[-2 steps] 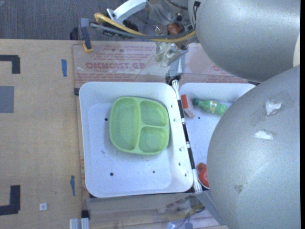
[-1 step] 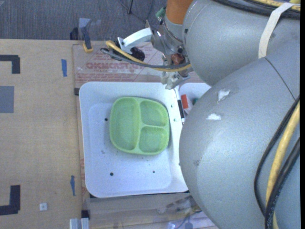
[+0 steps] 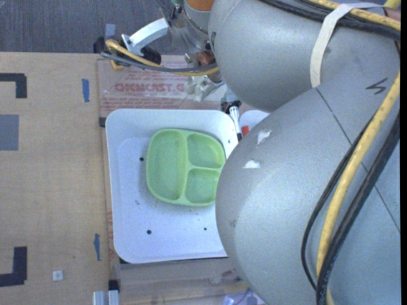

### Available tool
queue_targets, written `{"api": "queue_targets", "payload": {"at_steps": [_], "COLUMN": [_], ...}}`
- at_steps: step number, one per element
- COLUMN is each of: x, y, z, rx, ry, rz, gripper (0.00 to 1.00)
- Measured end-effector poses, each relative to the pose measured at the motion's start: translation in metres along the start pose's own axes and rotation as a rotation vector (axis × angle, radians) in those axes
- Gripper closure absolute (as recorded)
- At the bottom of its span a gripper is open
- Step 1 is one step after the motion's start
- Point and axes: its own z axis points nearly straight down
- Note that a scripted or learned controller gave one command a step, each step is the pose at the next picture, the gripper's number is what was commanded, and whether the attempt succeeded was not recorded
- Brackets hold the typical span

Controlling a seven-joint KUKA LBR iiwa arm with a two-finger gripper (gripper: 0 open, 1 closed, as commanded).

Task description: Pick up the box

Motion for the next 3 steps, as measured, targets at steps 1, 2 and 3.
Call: {"api": "queue_targets", "payload": {"at_steps": [1, 2, 3], "x": [0.022, 0.005, 0.005], "y": [-0.002, -0.010, -0.010], "z": [-0.084, -0.083, -0.083], "rx": [0.000, 0.000, 0.000], "ry": [0.001, -0.002, -0.001], "rz": [0.125, 0.199, 0.200], "gripper": [1.00, 1.00, 0.00]}}
